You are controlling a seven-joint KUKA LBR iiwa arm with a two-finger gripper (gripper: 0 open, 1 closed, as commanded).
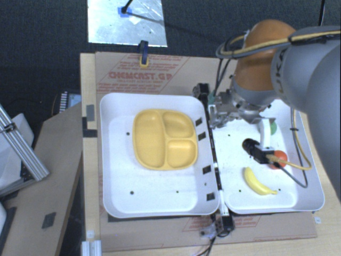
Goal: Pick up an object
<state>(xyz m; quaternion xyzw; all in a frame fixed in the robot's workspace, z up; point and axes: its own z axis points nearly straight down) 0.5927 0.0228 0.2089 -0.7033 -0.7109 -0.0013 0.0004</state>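
The hand [217, 116] hangs low over the far left corner of the right shallow white bin [311, 199], beside the divider; I cannot tell how far open it is, nor whether it has hold of anything. A yellow banana [258, 182] lies near the bin's front, a small red round object [279, 158] just beyond it. A yellow three-compartment plastic plate [164, 138] sits in the left white bin [114, 193].

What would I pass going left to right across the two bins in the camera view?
In order: outer wall of the left bin → yellow divided plate → banana → outer wall of the right bin. The red item overlaps the banana's span, so it is left out.
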